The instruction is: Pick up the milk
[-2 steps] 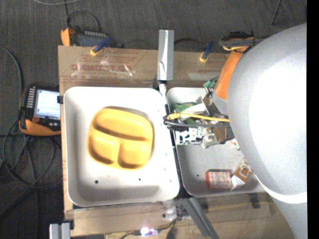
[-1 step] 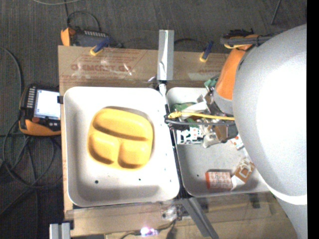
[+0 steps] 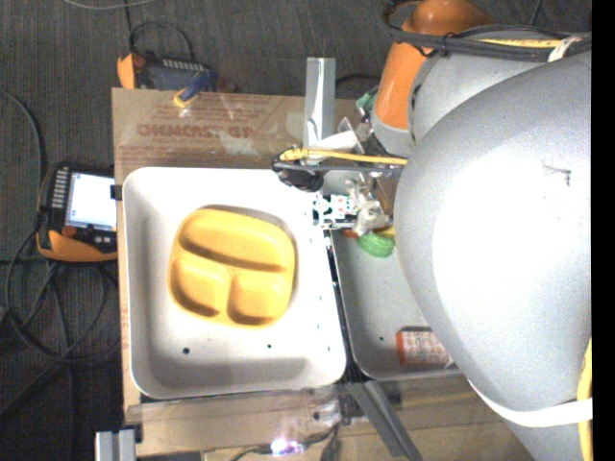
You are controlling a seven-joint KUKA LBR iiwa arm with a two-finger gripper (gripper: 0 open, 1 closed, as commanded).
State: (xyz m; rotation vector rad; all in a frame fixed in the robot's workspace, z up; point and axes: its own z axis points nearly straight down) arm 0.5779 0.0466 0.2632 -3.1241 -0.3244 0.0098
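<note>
The milk (image 3: 332,211) is a small white carton with black cow spots. It shows at the far left corner of the right bin (image 3: 370,305), by the wall between the two bins. My gripper (image 3: 361,213) is directly to the carton's right and close against it, with the arm's large grey body covering most of that bin. Whether the carton sits between the fingers is hidden by the wrist hardware.
A yellow sectioned plate (image 3: 233,265) lies in the left bin (image 3: 144,286). A green item (image 3: 378,244) lies just below the gripper, and a red-and-white packet (image 3: 421,346) sits near the right bin's front edge. Cardboard (image 3: 192,137) lies behind the bins.
</note>
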